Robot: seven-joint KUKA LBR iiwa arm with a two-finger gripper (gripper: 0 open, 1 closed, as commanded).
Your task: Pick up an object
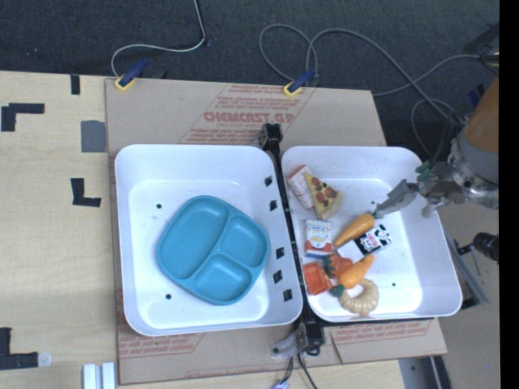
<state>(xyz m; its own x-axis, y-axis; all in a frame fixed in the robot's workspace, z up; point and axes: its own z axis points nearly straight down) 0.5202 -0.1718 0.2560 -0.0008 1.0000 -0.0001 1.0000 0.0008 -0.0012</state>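
Hovering just above the orange carrot (354, 230), the jaws' state cannot be told.

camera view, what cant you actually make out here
- Gripper: small and blurred over the right bin; its state is unreadable.
- Arm: cut off by the right edge.
- Toy pile: items overlap, so the lower ones are partly hidden; the package labels are too small to read.
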